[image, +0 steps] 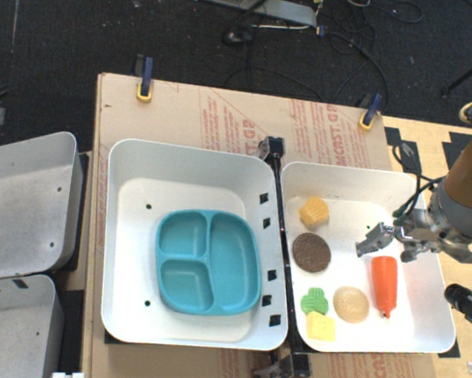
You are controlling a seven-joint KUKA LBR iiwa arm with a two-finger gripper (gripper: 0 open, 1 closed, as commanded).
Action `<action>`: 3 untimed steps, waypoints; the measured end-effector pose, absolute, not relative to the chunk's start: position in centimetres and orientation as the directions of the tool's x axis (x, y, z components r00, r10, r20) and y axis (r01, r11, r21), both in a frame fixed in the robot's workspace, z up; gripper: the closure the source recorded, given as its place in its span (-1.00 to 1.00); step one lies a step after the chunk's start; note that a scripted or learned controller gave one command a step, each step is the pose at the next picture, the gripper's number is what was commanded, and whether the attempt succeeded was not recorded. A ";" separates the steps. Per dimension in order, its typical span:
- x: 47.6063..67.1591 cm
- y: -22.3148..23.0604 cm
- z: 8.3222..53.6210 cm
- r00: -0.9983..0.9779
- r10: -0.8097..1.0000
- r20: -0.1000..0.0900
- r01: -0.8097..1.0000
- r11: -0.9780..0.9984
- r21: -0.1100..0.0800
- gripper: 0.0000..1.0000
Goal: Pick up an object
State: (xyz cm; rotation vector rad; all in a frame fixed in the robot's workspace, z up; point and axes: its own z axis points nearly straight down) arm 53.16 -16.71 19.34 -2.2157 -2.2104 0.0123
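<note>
Arm is reaching in from the right, orange band showing near the frame edge. End effector [389,241] is hovering over the right bin [435,334], w/ fingers spread apart and nothing between them. It's sitting just above the top end of the orange carrot [384,284]; can't tell if it's touching.

Right bin contents: carrot is lying roughly upright along the bin, right of center. Yellow corn piece [315,211] is sitting toward the back left. Brown round cookie [311,252] is lying just in front of it. Tan round bun [351,305] is resting near the front, just left of the carrot's lower end. Green leafy piece [315,301] is sitting left of the bun, touching the yellow block [320,327] in front of it.

Left bin [123,213] is holding a teal divided plate [208,262] w/ three compartments, roughly centered.

Both bins are sitting side by side on the cardboard-covered desk [202,112], w/ a yellow clamp [146,80] at the back left edge and another clamp [370,111] at the back right.
</note>
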 end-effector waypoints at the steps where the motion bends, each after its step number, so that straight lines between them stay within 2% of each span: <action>1: 53.5 -16.7 20.1 -0.001 1.000 0.000 1.000 0.001 -0.001 -1.00; 3: 53.6 -16.4 11.5 0.001 1.000 0.001 1.000 -0.001 -0.002 -1.00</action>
